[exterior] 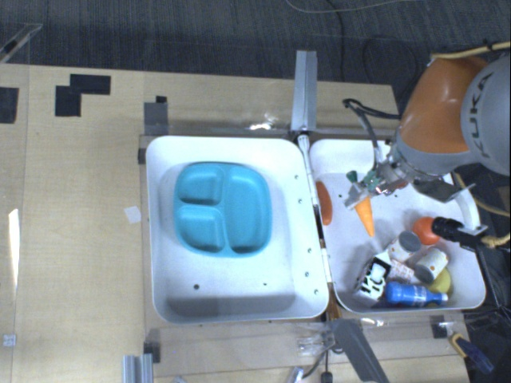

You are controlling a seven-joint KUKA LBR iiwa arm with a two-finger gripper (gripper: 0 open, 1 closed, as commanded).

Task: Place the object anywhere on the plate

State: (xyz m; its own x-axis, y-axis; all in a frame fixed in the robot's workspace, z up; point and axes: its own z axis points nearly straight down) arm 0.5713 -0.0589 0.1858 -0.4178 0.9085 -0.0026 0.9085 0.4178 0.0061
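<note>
A blue divided plate [222, 207] lies in the left white bin [231, 298]. My gripper [364, 186] hangs over the upper middle of the right bin [343, 246], at the end of the grey and orange arm. An orange carrot-shaped piece [366, 216] points down and away from the gripper, with its thick end right at the gripper's tip. Whether the carrot touches the gripper or lies on the bin floor I cannot tell.
An orange-red oval [322, 201] lies by the right bin's left wall. At the bin's lower right are clustered a blue bottle [412, 295], a black-and-white item [371, 278], a white cylinder [407, 245], a yellow piece [438, 278] and an orange ball [424, 230].
</note>
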